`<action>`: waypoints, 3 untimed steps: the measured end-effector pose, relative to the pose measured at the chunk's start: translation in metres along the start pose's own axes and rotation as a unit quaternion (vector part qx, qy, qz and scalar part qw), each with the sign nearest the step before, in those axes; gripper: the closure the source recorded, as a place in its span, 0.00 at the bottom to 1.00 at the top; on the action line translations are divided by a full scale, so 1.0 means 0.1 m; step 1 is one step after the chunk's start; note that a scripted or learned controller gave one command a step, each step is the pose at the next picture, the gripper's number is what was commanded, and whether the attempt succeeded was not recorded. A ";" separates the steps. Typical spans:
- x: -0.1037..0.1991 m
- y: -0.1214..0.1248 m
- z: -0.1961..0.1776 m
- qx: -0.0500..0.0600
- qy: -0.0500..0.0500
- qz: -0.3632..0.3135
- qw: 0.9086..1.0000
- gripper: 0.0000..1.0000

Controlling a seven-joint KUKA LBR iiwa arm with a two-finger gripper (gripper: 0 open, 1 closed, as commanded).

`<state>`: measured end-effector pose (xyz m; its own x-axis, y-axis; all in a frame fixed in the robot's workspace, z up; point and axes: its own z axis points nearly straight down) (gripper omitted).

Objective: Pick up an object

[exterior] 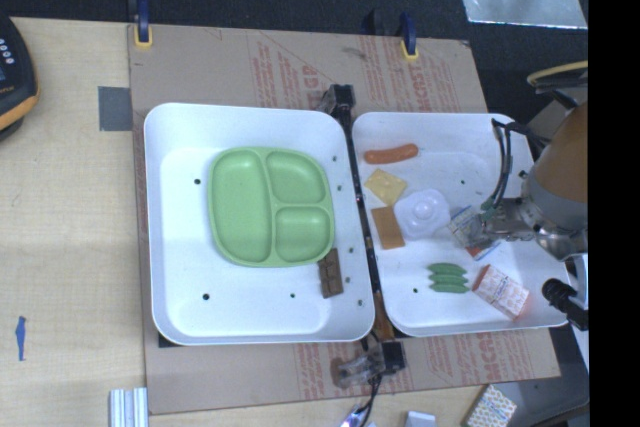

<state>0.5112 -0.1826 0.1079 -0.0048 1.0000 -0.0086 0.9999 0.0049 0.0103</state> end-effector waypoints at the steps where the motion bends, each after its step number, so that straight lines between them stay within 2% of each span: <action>1: 0.05 -0.37 0.12 0.009 0.006 0.000 1.000 1.00; 2: 0.65 -0.34 0.13 0.008 0.006 -0.003 1.000 1.00; 3: 0.96 -0.32 -0.93 0.002 0.005 -0.001 1.000 1.00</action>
<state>0.4774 -0.0856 0.1997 -0.0075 1.0000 0.0010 1.0000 0.0075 0.0056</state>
